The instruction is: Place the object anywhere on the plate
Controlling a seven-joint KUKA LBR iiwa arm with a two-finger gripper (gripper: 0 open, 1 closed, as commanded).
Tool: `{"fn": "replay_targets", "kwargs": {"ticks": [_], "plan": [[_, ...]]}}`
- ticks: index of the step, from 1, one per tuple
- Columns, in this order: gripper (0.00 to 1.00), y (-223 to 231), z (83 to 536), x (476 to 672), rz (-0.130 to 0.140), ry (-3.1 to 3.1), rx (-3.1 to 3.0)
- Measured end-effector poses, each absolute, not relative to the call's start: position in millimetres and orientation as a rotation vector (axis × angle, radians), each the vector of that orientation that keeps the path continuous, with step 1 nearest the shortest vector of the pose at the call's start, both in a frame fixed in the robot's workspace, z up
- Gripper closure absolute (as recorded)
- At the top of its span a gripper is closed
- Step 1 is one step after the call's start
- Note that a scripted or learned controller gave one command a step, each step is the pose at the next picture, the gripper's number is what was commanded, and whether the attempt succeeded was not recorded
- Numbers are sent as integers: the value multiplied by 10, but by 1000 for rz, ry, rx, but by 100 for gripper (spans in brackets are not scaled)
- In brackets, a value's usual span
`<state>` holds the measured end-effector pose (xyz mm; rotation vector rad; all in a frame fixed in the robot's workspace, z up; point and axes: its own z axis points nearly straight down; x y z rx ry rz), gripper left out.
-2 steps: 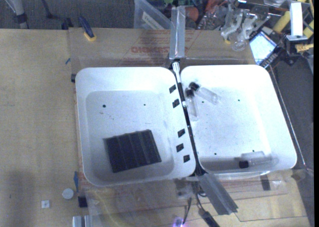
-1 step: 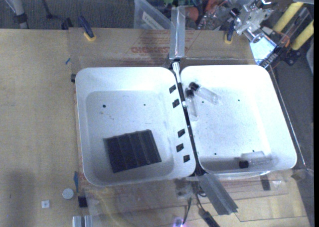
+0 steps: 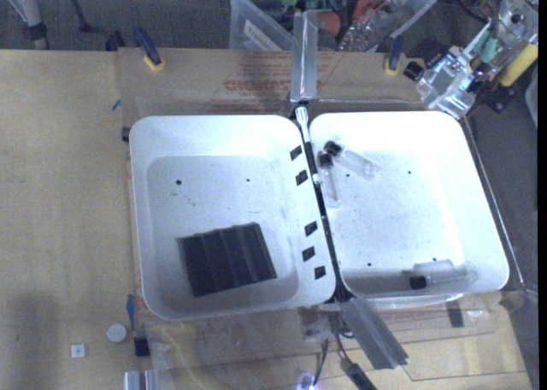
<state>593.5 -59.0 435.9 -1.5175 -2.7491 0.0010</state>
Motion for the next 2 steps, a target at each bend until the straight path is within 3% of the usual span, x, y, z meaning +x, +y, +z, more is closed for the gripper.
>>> {"fn": "replay_targets", "kwargs": {"ticks": [1,2], "plan": [[100,-746,4367,6674,-2,-3023,-889],[100,-1643,4369,6318,0,-3100,-520]]}}
